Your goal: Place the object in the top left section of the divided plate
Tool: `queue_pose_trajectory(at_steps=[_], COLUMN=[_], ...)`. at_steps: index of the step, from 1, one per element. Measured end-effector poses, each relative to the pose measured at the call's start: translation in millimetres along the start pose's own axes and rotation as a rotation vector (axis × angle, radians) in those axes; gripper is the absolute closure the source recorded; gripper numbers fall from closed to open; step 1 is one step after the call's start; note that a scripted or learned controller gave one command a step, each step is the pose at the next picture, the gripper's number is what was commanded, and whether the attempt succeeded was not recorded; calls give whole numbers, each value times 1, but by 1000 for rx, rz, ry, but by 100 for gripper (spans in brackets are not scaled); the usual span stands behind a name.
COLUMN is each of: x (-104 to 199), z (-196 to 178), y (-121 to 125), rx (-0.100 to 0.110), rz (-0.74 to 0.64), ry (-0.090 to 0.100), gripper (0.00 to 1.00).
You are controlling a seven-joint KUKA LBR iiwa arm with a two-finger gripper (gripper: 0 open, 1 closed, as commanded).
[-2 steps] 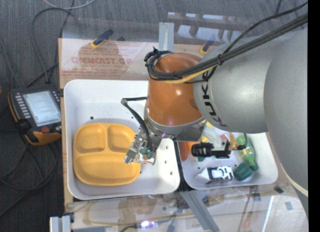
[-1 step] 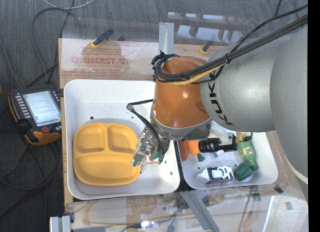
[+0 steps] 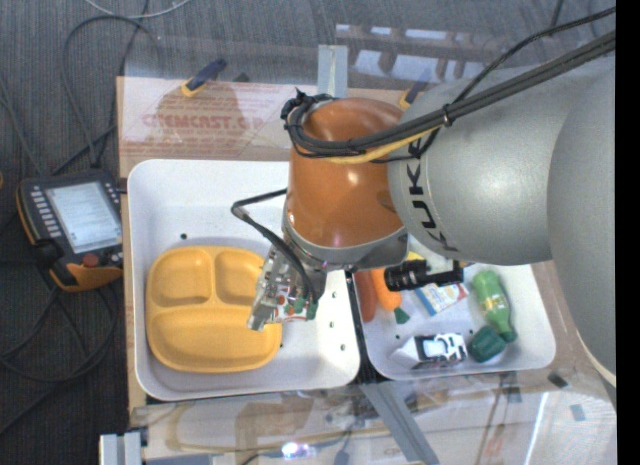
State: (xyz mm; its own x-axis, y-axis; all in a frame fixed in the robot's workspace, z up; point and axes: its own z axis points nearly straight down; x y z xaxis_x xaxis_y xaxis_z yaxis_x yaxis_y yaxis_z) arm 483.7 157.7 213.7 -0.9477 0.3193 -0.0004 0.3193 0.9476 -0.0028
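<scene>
A yellow divided plate lies in the left white bin, with two small sections at the top and one large section below. My gripper hangs over the plate's right edge, beside the top right section. The grey and orange arm covers the bin's right part. A small red and green patch shows next to the gripper; I cannot tell whether it is a held object or part of the tool. The top left section looks bare.
The right bin holds an orange item, a green bottle, a white packet, a black and white toy and a dark green piece. A teach pendant lies left of the bench.
</scene>
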Motion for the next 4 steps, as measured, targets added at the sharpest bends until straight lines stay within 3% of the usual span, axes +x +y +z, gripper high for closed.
queue_pose_trajectory(at_steps=[1, 2, 3, 4], x=[-5, -5, -5, -8], z=[10, 112, 118, 35], y=[-14, -14, 38, 21], rx=[0, -11, 1, -2], rz=[-107, -390, -702, -268], ry=[0, -3, -12, 0], gripper=[100, 100, 100, 100])
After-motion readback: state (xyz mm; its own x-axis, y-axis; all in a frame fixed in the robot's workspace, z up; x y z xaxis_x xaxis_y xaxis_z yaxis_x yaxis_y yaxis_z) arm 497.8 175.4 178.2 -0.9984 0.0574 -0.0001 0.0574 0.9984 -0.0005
